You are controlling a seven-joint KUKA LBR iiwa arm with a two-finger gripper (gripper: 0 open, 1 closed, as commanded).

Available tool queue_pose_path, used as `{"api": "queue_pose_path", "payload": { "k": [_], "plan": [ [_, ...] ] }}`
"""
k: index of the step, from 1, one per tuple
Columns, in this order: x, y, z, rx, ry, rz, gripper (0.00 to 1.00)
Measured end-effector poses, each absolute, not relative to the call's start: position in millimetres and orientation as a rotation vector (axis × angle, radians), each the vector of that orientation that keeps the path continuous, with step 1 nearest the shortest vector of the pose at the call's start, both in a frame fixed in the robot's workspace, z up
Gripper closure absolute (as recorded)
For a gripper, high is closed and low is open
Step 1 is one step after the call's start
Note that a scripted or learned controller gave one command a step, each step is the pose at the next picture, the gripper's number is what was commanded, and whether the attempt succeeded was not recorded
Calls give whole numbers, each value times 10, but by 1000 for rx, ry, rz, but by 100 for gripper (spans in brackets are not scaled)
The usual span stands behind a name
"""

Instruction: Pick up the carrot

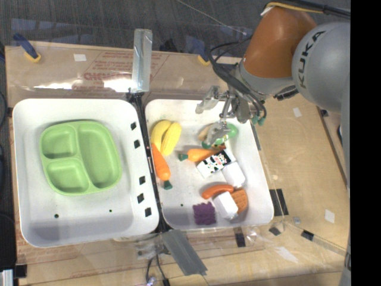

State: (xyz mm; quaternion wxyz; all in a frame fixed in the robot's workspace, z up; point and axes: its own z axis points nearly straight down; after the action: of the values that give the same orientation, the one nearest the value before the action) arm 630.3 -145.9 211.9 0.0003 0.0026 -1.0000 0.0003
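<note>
A long orange carrot (159,162) with a dark green stub at its near end lies along the left wall of the right bin (262,189), just below the yellow bananas (165,136). A shorter orange carrot-like piece (201,154) with a green tip lies mid-bin, beside a black-and-white box (214,163). My gripper (218,109) hangs over the bin's far right part, above a green and beige item (215,134). Its fingers look open with nothing between them. It is well to the right of the long carrot and slightly beyond the shorter one.
Toward the right bin's near side are a white block (233,173), an orange-red sausage shape (216,190), a waffle-like piece (239,199) and a purple grape bunch (204,213). The left bin (24,177) holds a green divided plate (80,157). A metal post (142,58) stands behind the bins.
</note>
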Motion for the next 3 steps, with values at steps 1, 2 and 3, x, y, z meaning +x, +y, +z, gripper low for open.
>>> {"api": "queue_pose_path", "payload": {
  "k": [1,2,3],
  "plan": [
    [5703,-1266,1021,-15,-3131,-4,0],
    [5747,-1252,1171,-3,-3142,0,100],
    [6570,-1189,1719,165,-3146,2,100]
  ]
}}
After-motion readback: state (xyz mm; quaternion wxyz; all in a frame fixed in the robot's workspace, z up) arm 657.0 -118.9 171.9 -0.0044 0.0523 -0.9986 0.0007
